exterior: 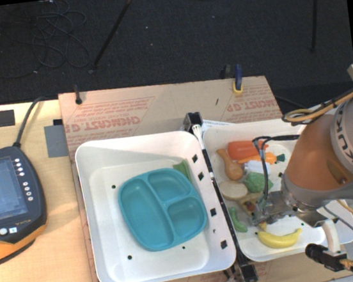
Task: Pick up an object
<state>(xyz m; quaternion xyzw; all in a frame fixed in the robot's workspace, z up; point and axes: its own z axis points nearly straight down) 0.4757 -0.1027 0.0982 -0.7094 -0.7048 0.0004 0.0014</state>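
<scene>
The arm [324,159] reaches in from the right and hangs low over the right bin [288,254]; its gripper [265,211] sits down among the toy food, and whether it is apart or together I cannot tell; a yellow banana [280,239] lies just below it near the front wall; an orange piece [242,150], a brown piece [233,170], a pale round piece [233,191] and green pieces [254,182] crowd the bin's left half; the left bin [98,180] carries a teal divided plate [161,207]; a pendant with a screen [3,195] rests well to the left
</scene>
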